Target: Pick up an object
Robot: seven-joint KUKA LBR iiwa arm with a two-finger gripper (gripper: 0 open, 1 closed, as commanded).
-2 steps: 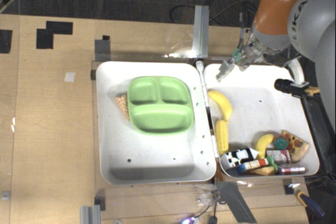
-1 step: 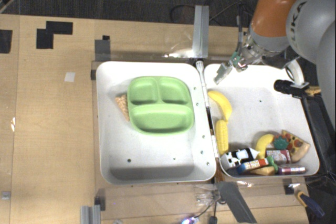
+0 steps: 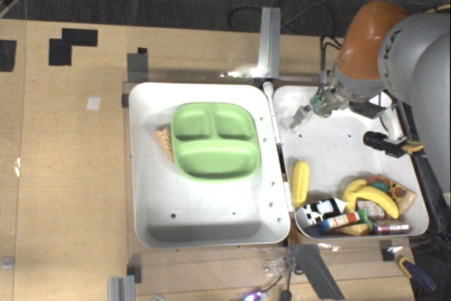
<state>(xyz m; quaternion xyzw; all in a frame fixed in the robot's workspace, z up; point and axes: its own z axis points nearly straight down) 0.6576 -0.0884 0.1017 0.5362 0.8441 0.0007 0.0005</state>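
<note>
I am reaching in from the right over a bench that carries two shallow white bins side by side. My task is to pick up an object, and I judge I have not started the descent yet.

The left bin (image 3: 151, 173) holds a large green divided plate (image 3: 214, 139) near its middle, with a tan ridged snack (image 3: 164, 143) tucked against the plate's left edge. The right bin (image 3: 338, 158) keeps its things along the near edge: a yellow corn cob (image 3: 300, 182) beside the left wall, a banana (image 3: 371, 197) toward the near right corner, a black and white toy (image 3: 323, 209), and a small jumble of markers and packets (image 3: 356, 222) along the near wall.

To do this well, I judge the corn cob is the best target, since it lies apart from the clutter. I should line my fingers across its narrow width and come straight down.

My arm (image 3: 416, 60) bends over the right bin's far right corner. My gripper (image 3: 310, 113) hangs over the far left part of that bin, tilted toward the dividing wall, well apart from every object. Its fingers look slightly apart, clamped on nothing.
</note>
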